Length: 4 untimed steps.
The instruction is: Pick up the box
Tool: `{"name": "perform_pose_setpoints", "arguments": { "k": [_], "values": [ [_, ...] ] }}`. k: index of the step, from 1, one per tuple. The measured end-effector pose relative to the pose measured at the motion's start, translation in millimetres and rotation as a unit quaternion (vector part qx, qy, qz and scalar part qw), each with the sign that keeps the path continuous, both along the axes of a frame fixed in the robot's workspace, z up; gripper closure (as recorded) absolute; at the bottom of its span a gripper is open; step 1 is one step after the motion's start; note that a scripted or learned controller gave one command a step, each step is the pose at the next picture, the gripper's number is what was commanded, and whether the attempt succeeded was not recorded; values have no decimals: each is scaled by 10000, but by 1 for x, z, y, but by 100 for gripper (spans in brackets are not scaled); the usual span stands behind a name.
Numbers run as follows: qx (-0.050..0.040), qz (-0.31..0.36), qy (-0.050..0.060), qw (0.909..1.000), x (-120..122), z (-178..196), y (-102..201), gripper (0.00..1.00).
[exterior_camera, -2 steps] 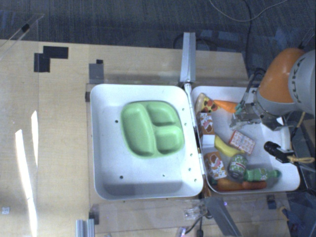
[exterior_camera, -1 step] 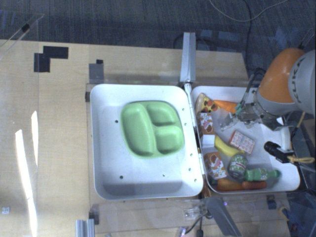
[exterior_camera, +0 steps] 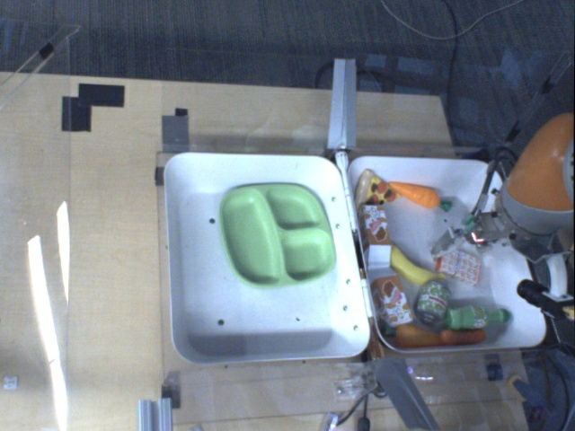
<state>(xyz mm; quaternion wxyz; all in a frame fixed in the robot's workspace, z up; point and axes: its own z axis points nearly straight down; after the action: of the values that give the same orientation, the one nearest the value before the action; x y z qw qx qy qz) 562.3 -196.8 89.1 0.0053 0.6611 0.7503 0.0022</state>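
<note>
1. Gripper (exterior_camera: 465, 233) hanging low over the right bin (exterior_camera: 422, 162), at the end of the arm reaching in from the right; cannot tell whether open or closed (too small and blurred at the tip).
2. Red-and-white patterned box (exterior_camera: 459, 265) lying flat on the bin floor just beside the gripper, on the side toward the bin's near wall. Nothing visibly held.
3. Roughly square in outline and slightly turned, so no clear long axis to line up with.
4. Probably the target, being closest: two brown boxes (exterior_camera: 376, 224) (exterior_camera: 392, 300) farther off to the gripper's left, against the far side wall.
5. Likely called for next: a short shift toward the near wall, then down, keeping clear of the banana (exterior_camera: 411, 268) to the box's left.
</note>
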Motion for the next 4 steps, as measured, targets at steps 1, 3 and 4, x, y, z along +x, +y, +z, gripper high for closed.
{"name": "perform_pose_setpoints", "arguments": {
  "k": [1, 3, 4],
  "values": [
    [11, 10, -34, 10000, 3, 13, 2, 100],
    [2, 478, -9, 9989, -33, 0, -9, 0],
    [0, 478, -38, 9988, -31, 12, -8, 100]
  ]
}}
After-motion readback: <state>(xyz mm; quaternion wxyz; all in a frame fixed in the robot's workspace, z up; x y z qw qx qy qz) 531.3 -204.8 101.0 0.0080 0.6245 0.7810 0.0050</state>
